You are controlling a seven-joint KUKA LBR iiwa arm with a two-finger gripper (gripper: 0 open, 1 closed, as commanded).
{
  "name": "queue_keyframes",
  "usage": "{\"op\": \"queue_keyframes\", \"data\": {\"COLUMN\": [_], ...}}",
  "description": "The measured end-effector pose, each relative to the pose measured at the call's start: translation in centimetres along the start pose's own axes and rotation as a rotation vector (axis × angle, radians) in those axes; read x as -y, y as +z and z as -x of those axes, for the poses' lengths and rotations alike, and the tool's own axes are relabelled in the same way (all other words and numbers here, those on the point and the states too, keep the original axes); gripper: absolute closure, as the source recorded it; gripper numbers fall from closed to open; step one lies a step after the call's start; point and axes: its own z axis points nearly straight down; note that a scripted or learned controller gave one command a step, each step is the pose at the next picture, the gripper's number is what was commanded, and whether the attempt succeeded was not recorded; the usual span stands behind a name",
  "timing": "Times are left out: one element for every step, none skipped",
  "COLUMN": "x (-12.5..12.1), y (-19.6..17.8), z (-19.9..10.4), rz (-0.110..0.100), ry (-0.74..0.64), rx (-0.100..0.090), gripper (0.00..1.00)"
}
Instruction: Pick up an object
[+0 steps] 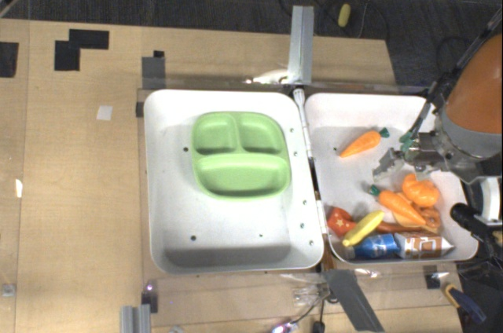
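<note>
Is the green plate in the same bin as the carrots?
No, the green plate lies in the left bin, while the carrots lie in the right bin.

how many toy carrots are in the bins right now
2. One orange plastic carrot lies alone near the right white bin's middle; another carrot sits lower in the pile. More may be hidden there.
</note>
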Motion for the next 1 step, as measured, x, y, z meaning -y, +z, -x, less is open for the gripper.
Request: {"op": "queue_keyframes", "data": {"x": [-6.65], "y": [7.98], "z": [-3.01], "rz": [0.000], "ry": [-0.027], "rx": [0.000], "gripper": [0.00]}}
